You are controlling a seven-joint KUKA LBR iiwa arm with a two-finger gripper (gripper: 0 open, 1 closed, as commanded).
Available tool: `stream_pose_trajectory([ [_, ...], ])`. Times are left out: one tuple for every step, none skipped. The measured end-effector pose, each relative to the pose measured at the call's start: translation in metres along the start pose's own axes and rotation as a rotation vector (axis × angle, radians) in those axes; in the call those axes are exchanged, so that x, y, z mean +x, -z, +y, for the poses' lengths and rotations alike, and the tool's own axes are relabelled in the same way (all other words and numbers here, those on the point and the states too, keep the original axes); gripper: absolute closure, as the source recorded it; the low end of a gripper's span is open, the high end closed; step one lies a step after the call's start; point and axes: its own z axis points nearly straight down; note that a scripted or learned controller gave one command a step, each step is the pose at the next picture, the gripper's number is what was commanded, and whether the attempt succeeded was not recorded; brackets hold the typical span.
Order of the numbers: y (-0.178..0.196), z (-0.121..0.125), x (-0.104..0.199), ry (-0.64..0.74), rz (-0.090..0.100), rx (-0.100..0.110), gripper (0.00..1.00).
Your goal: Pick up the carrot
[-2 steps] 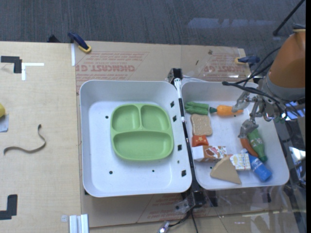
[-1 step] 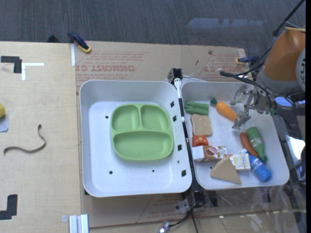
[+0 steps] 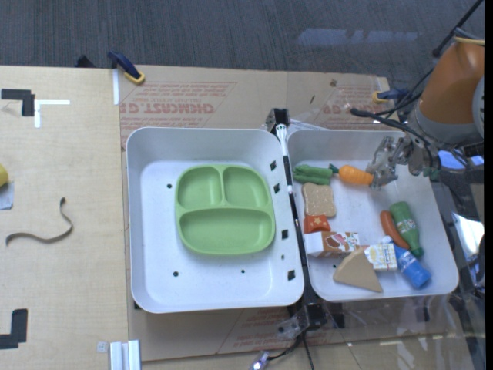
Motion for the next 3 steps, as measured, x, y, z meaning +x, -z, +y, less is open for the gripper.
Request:
stream_pose_trajectory([
  [0.000,0.000,0.000,0.000,0.000,0.000,0.00],
  [-0.012,0.016,-0.006,-0.265,0.010,0.001,0.00],
  [-0.012,0.053,0.021,-0.394,0.013,0.001,0.00],
])
